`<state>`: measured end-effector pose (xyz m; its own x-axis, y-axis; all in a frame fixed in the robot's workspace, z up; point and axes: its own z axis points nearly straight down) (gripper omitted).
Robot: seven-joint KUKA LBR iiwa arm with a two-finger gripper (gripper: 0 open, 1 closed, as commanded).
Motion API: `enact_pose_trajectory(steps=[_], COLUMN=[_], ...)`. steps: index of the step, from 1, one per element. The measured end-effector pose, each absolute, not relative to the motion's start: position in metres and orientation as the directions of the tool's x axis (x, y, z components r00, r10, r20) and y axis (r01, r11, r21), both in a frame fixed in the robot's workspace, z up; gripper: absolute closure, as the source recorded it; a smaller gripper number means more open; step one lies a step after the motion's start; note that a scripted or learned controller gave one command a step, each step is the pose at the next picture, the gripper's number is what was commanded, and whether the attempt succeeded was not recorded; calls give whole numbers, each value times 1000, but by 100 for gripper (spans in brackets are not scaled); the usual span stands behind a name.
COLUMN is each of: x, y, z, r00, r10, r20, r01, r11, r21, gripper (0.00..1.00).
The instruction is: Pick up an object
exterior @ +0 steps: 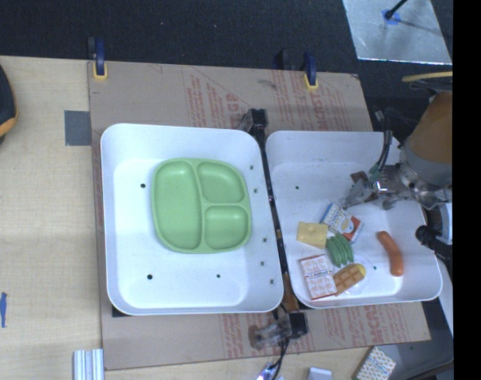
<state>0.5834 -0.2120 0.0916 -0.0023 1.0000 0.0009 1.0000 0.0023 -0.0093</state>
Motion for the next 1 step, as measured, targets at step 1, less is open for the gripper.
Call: enact_pose_trajectory(steps=[1], x=[643], y=[-190], z=[93], r00=[-8], r10=[1000], r20=[-1], r01=[1000], r11=[8], r21=[3], gripper=[0])
